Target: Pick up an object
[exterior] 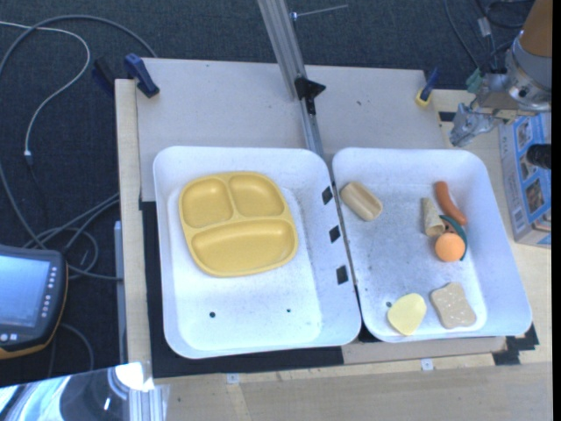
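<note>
The right bin [491,191] holds several toy foods: a tan bread roll [360,201], a red-orange sausage-like piece [450,202], a small beige piece [430,217], an orange ball [450,247], a pale yellow slice [407,313] and a tan cracker [453,305]. My gripper [463,128] hangs beyond the far right corner of that bin, over the bench and apart from every object. Nothing shows in its grasp.
A yellow three-compartment plate [237,222] lies in the left bin [254,323]. A metal post [285,33] rises from the bench behind the two bins. Blue clamps [140,73] sit at the bench's far corners, and a printed box [530,174] stands to the right.
</note>
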`<state>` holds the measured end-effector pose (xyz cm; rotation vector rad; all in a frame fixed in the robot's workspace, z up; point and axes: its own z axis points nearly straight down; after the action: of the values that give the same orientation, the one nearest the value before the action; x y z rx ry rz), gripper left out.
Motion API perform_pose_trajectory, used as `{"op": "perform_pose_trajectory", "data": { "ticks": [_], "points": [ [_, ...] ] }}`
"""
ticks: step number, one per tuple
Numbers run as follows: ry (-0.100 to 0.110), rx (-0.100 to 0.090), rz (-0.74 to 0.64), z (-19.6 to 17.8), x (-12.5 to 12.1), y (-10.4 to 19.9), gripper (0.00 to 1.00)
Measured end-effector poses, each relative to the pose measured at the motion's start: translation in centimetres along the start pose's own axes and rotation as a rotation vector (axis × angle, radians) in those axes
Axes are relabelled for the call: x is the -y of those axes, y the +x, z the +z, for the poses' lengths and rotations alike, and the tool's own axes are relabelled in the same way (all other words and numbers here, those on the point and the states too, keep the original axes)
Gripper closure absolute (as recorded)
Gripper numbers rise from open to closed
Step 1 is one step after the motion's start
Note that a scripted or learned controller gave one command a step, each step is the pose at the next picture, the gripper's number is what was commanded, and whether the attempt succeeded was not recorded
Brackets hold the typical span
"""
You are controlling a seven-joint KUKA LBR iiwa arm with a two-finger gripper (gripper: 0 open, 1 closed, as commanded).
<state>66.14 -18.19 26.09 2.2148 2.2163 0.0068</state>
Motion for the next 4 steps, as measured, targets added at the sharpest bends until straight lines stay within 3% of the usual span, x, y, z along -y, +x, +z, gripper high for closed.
{"op": "perform_pose_trajectory", "data": {
  "ticks": [1,4],
  "points": [
    [0.009,-0.005,-0.006,-0.8,0.4,5.6,1.0],
    [0.008,-0.005,-0.005,-0.6,1.5,22.2,1.0]
  ]
}}
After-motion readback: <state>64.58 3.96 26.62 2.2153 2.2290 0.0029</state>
